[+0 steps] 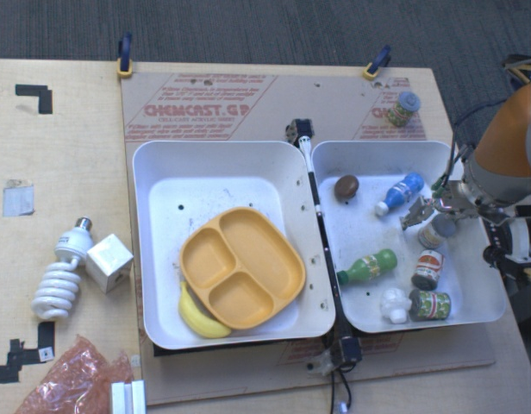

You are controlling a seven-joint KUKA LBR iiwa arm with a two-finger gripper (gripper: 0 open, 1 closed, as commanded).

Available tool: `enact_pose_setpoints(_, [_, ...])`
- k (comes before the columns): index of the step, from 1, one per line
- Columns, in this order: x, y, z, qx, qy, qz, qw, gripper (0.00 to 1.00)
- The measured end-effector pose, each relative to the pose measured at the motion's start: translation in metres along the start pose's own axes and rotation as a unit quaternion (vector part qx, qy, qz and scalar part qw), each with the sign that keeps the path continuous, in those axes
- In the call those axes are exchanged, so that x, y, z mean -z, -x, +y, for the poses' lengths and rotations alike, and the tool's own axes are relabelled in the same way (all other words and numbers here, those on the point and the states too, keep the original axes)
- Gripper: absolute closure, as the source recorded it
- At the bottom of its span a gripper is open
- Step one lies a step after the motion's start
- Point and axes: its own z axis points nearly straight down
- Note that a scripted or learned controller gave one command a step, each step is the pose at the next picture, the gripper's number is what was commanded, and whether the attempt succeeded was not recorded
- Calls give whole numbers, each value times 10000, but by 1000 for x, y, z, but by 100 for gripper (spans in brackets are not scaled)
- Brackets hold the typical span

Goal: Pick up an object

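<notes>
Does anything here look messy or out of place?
Yes. One small jar sits outside the bins, on the board behind the right bin. In the left bin, a banana lies half-hidden under the yellow tray.

1 fixed camera above bench, angled down, mid-distance; both bins (153,231) in frame, arm (507,145) entering right.

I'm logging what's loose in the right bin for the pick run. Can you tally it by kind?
Bottles: 2 (blue bottle, green bottle)
Cans or jars: 2 (red-labelled can, green-labelled can)
Brown ball: 1
White lump: 1
Total: 6
</notes>
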Motion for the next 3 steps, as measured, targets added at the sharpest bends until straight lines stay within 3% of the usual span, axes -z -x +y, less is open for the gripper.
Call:
enact_pose_setpoints(1, [10, 2, 0, -8, 14, -28, 10000, 100])
enact_pose_setpoints(2, [10, 1, 1, -5, 8, -12, 10000, 0])
enact_pose_setpoints(3, [20, 2, 1, -4, 26, -29, 10000, 100])
